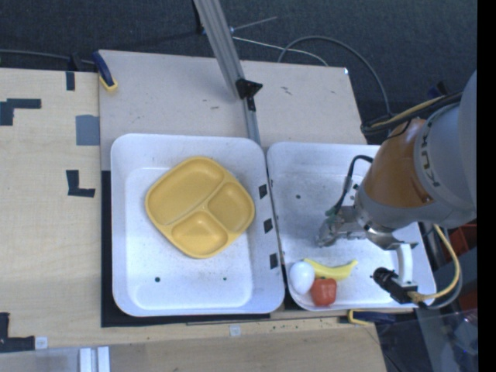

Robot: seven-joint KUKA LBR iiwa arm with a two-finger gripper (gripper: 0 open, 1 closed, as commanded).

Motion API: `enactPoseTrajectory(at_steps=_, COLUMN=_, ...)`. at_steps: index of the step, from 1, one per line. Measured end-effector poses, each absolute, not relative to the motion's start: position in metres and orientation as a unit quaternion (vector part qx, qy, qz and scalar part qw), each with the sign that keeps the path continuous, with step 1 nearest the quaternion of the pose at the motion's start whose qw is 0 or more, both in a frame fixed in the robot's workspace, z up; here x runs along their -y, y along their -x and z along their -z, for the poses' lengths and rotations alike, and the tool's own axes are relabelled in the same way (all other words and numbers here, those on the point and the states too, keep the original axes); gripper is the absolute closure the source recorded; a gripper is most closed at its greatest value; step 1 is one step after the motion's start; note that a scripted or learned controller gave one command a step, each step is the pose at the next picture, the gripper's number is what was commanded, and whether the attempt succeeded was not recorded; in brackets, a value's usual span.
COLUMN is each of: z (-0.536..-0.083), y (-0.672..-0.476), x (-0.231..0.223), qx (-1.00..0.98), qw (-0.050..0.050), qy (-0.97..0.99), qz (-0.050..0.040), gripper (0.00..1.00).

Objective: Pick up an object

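Currently: arm [422, 169], grey with orange band, reaches in from the right and bends down into the right bin [310, 165]. Gripper [332, 235] hangs low above bare bin floor; finger state cannot be told. Banana [333, 268], white egg [301, 277] and red tomato [325, 291] cluster at the near edge. Yellow divided plate [200, 206] lies in the left bin [128, 208].

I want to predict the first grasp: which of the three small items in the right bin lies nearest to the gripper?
The banana: it lies just below the gripper, while the white egg and red item sit lower.
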State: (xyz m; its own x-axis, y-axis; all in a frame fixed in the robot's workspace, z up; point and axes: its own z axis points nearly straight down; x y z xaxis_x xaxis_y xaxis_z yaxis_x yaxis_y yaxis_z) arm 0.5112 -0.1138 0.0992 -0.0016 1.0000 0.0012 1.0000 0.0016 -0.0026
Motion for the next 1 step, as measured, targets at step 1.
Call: enactPoseTrajectory(at_steps=1, z=-0.1587, y=-0.5077, x=0.1075, qx=0.708, qw=-0.001, qy=0.706, qz=0.0010, gripper=1.00)
